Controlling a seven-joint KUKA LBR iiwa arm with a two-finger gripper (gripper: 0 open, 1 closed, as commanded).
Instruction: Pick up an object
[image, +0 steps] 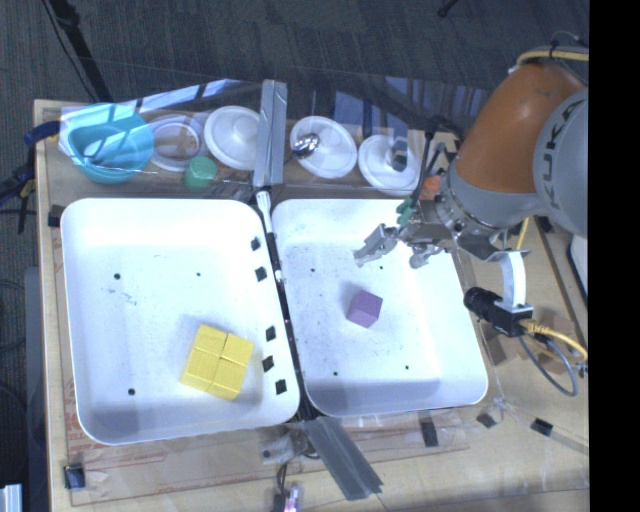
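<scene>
Starting at the left, we see the left bin (90, 225) holding a yellow block (217, 361) toward its near side, its top scored into squares like several small cubes joined together. We judge it rigid and light, probably plastic or foam, with flat parallel sides that would suit a two-finger pinch, though it is wider than the other piece and may ask for a fuller opening.

Along the far edge of the surface (520, 420), behind the bins, stand a blue bowl (110, 145), a green cap (201, 172) and a few white lids (238, 134); none bears writing we can read.

Moving right, the right bin (450, 375) holds a purple cube (364, 308) near its middle, sitting alone and well apart from the walls. We take it to be small, stiff and light, with smooth faces that could slip if caught by a corner; the sound hold would be across two opposite flat faces, coming straight down over it. It is turned slightly against the bin's edges, so the claw would likely need to match that angle.

The claw (396, 246) hangs over the far part of the right bin, beyond the cube and not touching it. Its fingers stand spread apart and nothing sits between them.

On the arm (520, 140) at the far right, part of the maker's lettering shows on the grey casing, reading "KUK" before the picture cuts it off. We find no other label legible.
</scene>
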